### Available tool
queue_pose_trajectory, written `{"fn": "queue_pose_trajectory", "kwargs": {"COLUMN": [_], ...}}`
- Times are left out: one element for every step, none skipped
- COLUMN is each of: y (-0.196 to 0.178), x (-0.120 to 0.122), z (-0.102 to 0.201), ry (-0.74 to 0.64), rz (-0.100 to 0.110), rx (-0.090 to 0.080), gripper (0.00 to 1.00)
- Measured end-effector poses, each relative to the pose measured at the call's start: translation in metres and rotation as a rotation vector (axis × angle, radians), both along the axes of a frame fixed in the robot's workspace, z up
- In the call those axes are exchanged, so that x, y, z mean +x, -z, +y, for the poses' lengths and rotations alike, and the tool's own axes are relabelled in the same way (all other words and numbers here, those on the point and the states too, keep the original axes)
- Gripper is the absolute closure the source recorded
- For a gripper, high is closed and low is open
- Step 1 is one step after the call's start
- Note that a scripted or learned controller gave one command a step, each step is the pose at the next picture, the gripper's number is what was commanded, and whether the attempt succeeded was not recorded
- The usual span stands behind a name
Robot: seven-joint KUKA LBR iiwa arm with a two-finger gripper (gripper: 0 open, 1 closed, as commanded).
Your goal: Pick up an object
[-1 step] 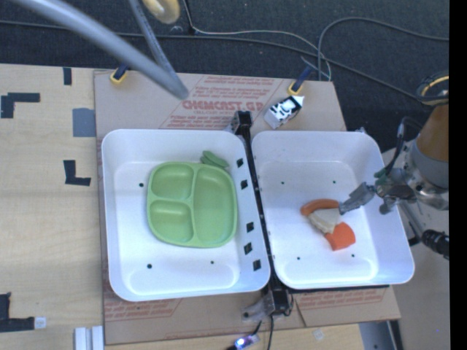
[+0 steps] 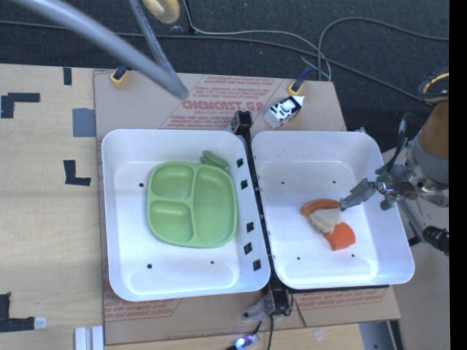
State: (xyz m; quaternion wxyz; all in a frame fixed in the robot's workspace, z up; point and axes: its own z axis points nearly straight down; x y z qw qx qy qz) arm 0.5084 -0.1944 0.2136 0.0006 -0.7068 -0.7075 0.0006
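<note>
my right bin holds an orange wedge, a pale chunk and an orange strip, bunched together toward its right side. my pincer hangs just beside them, over the strip's right end; whether it is apart or together i cannot tell. the left bin carries a green divided plate.

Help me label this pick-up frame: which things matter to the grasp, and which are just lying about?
Job: gripper; orange sausage-like piece; beige wedge; red-orange chunk; right bin.

Lying about: green divided plate; left bin; black-and-white tag.
</note>
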Motion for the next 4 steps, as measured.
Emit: {"fn": "queue_pose_trajectory", "kwargs": {"y": [0.060,0.120,0.128,0.117], "x": [0.005,0.012,0.013,0.014], "z": [-0.005,-0.003,-0.004,-0.004], "ry": [0.001,-0.001,0.000,0.000], "rz": [0.005,0.004,-0.002,-0.005], "rx": [0.001,0.001,-0.002,-0.005], "gripper": [0.00,0.00,0.00,1.00]}}
